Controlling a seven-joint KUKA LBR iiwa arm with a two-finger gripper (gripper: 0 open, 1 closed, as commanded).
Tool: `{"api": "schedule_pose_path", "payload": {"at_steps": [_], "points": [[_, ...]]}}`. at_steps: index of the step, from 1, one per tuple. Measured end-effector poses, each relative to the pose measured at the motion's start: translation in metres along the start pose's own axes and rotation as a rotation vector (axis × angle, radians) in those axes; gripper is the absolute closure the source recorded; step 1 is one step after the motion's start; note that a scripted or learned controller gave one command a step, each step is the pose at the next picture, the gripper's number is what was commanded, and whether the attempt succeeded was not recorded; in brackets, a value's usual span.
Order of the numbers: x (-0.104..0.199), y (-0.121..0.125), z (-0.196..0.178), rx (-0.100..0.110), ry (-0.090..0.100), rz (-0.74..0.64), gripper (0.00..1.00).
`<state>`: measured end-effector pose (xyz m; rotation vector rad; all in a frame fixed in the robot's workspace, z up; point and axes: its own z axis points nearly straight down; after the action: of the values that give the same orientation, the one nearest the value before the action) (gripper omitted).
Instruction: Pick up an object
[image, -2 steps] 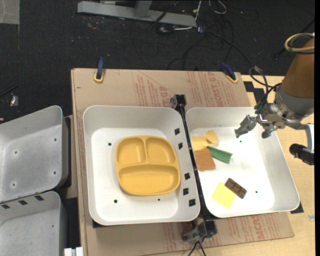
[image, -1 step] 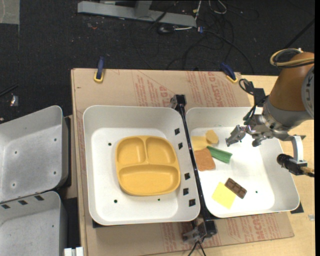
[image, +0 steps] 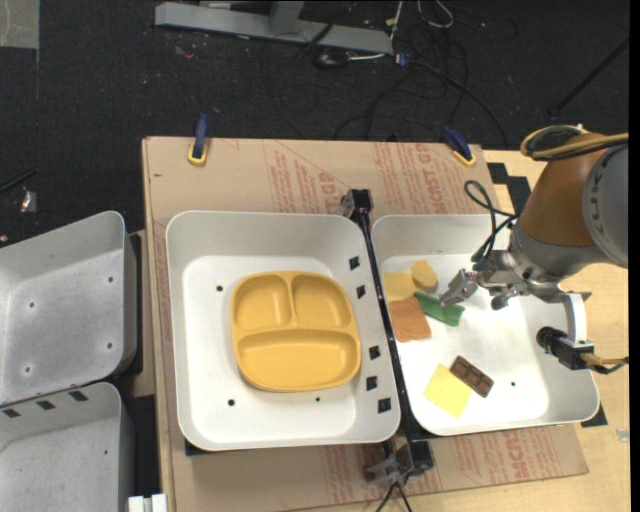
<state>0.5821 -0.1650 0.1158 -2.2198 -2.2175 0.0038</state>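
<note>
In the right bin lie several small objects: a pale yellow piece, a yellow-green block, an orange-brown slab, a green piece, a brown bar and a yellow square. My gripper hangs low over the bin's middle, just right of the green piece and close above it. Its fingers point left toward the pile. Nothing shows between them.
The left bin holds a yellow divided tray. A black divider runs between the two bins. The arm's orange band and grey wrist cover the right bin's far right corner. Grey metal panels stand left of the bench.
</note>
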Motion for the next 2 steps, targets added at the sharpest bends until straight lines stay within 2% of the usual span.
{"api": "schedule_pose_path", "payload": {"at_steps": [1,2], "points": [[-0.001,0.002,-0.013,-0.006,-0.002,0.0,1.0],[0.002,-0.007,-0.064,-0.01,-0.003,-0.001,1.0]]}}
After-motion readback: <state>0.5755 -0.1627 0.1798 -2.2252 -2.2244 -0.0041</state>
